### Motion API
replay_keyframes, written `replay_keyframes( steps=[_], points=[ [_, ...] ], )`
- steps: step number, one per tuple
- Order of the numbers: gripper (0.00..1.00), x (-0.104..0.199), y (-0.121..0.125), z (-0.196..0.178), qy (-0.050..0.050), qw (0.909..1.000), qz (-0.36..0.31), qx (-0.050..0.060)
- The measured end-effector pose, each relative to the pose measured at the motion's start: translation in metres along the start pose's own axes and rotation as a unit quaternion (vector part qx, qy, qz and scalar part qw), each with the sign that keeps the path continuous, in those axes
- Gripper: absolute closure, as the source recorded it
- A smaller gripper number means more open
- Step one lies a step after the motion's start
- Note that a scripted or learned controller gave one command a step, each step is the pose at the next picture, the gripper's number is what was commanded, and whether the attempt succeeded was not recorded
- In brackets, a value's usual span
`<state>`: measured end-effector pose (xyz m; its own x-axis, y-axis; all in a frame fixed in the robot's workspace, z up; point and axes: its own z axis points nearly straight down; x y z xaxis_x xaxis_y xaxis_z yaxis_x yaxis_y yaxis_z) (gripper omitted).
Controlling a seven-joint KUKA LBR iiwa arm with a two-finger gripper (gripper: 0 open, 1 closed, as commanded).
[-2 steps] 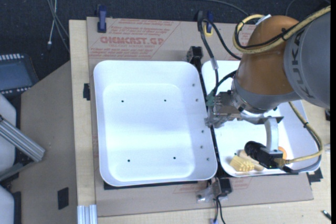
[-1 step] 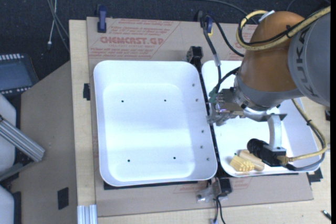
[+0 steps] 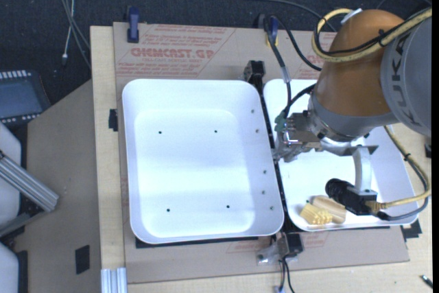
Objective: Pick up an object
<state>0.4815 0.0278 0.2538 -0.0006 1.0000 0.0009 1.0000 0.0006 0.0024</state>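
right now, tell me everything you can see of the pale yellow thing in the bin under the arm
The pale yellow object is small and lumpy, with a ridged, corn-like lower part and a smoother tan part above. Its material I cannot tell. It lies flat on the floor of the right-hand bin, in its near corner by the front rim, apart from the gripper.

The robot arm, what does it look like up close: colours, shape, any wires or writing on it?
The arm is thick and rounded: a smooth grey shell with a glossy orange band bulging like a dome above the wrist. Dark block letters mark the grey part. A yellow cable and black ones loop over the orange. The gripper is small, bare grey metal.
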Motion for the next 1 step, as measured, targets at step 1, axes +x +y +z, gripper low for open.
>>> replay_keyframes(
  steps=[1],
  points=[
    [1.0, 0.0001, 0.0002, -0.0101, 0.0, 1.0, 0.0, 0.0]
  ],
)
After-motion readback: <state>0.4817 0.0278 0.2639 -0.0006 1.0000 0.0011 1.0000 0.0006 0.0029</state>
